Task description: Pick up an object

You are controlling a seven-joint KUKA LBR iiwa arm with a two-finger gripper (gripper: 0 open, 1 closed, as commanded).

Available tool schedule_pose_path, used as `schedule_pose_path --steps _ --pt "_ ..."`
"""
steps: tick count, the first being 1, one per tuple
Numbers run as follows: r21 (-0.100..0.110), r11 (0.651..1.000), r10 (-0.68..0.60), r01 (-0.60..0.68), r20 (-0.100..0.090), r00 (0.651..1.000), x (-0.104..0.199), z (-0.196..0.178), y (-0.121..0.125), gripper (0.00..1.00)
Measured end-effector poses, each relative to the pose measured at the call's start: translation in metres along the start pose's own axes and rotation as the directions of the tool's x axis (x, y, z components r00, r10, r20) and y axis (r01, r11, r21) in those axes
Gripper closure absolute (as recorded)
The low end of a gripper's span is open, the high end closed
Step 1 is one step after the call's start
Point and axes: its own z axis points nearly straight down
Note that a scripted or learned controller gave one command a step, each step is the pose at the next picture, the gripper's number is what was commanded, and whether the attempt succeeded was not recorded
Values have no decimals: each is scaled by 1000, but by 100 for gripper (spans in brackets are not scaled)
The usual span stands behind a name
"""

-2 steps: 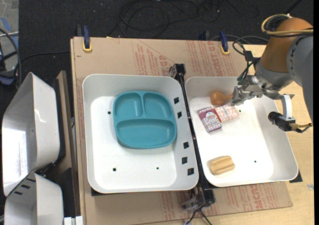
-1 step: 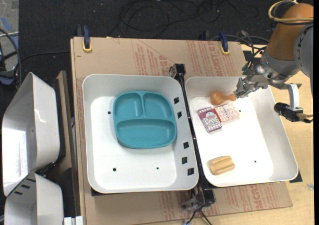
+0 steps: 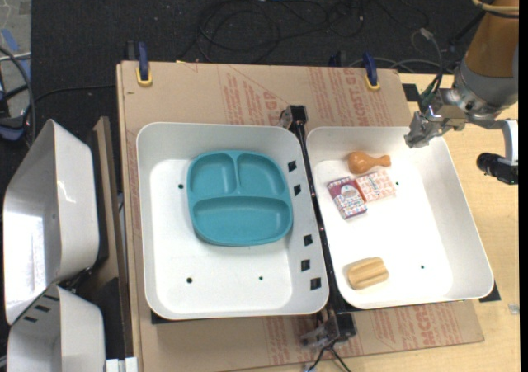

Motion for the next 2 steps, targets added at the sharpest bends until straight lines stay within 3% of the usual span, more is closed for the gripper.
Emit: schedule_pose_path --steps 1,2 --pt "4 1000 -3 3 -2 1000 0 -8 1 100" --pt "7 1000 -7 7 -4 1000 47 -20 -15 100"
